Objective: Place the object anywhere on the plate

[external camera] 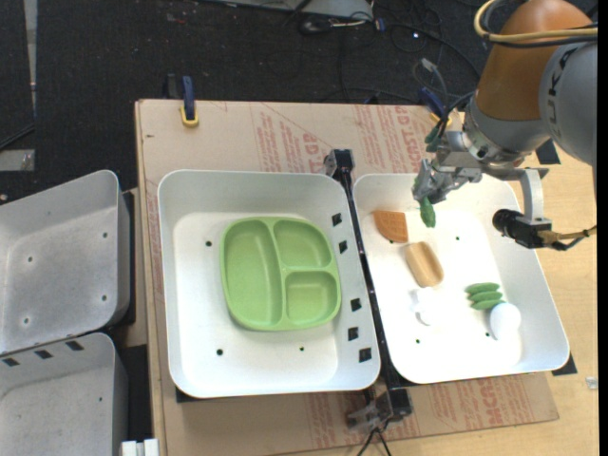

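Readable text first: the cardboard sheet [266,141] under both bins carries red print, upside down from my camera and partly covered, and I cannot make out the words. A second patch of the same red print shows near the front edge, also illegible. Dark lettering on the arm's [560,84] grey casing looks like "KU"; the rest is cut off. No labels on the items themselves. The gripper [426,198] hangs over the far left part of the right bin [537,255], close to the divider between the bins. Its jaws appear clamped on a small dark green piece [428,216], which sticks out below the fingertips, slightly tilted, seemingly clear of the bin floor. Just beside it, toward the divider, lies an orange-brown wedge [390,224]; nearer me is a tan roll [424,263], apart from both. Farther right in the same bin are a bright green pod [484,295] and a white egg [503,321], the two nearly touching, with a small white scrap [421,308] near the roll. The green divided plate [281,274] sits in the middle of the left bin [180,255], well apart from the gripper and the piece it holds, with nothing on it.
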